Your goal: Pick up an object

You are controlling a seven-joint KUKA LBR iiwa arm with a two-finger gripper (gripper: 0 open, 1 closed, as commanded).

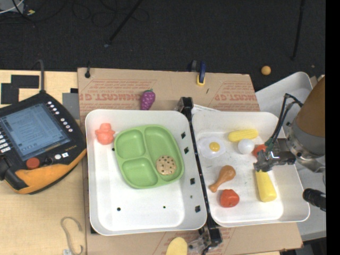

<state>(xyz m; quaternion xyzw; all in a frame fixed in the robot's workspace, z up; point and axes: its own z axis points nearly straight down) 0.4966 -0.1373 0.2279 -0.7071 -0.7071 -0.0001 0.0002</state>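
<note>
My gripper (264, 162) hangs low over the right bin (289, 211), coming in from the right. It sits just above the top end of a yellow block (265, 187) and beside a small red piece (258, 149). Also in the right bin lie a red tomato (229, 198), a brown drumstick (222, 177), a fried egg (214, 147), a yellow corn cob (243, 136) and a white ball (245, 146). I see nothing held between the fingers.
The left bin (138, 217) holds a green divided plate (146, 155) with a cookie (166, 166) in it, and a pink toy (105, 134) in the far left corner. A purple grape bunch (147, 99) lies behind the bins. A tablet pendant (34, 137) sits at the left.
</note>
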